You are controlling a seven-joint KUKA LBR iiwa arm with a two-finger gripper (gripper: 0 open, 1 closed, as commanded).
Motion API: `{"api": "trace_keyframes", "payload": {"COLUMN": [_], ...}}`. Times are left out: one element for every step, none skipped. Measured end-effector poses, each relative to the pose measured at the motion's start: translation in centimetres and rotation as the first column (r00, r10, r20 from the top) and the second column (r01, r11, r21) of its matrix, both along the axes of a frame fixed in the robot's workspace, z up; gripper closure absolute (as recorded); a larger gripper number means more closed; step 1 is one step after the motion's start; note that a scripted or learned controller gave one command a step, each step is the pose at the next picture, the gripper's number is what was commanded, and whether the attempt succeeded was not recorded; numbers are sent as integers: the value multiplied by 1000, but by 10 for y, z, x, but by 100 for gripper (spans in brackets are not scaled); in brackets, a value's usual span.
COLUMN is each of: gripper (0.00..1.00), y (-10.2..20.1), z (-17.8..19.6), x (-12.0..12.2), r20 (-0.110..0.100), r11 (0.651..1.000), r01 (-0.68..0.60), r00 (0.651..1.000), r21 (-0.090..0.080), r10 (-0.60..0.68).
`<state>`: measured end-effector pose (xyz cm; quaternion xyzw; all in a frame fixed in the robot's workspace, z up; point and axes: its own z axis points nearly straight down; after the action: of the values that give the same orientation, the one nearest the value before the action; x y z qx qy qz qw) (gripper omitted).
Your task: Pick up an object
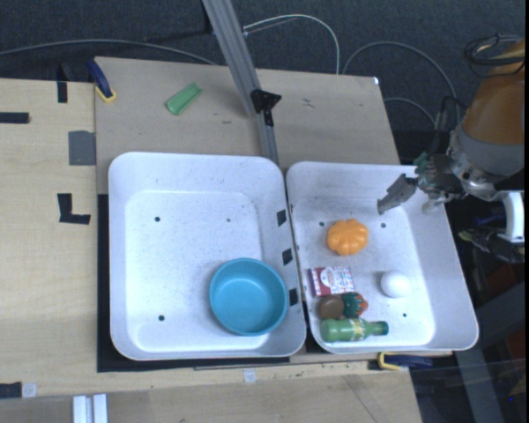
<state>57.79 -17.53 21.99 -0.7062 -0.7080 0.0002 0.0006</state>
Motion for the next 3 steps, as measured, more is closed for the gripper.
{"api": "trace_keyframes", "payload": {"gripper": [0,0,0], "y": [0,-3,-8], "z": [0,-64,-118], "x": [0,-1,-12], "r20": [0,-7,-6], "r11": [1000,1000,1000], "r01": [0,2,2], "r00": [1000,1000,1000], "r21": [0,0,0], "r10": [0,-2,-2]}}
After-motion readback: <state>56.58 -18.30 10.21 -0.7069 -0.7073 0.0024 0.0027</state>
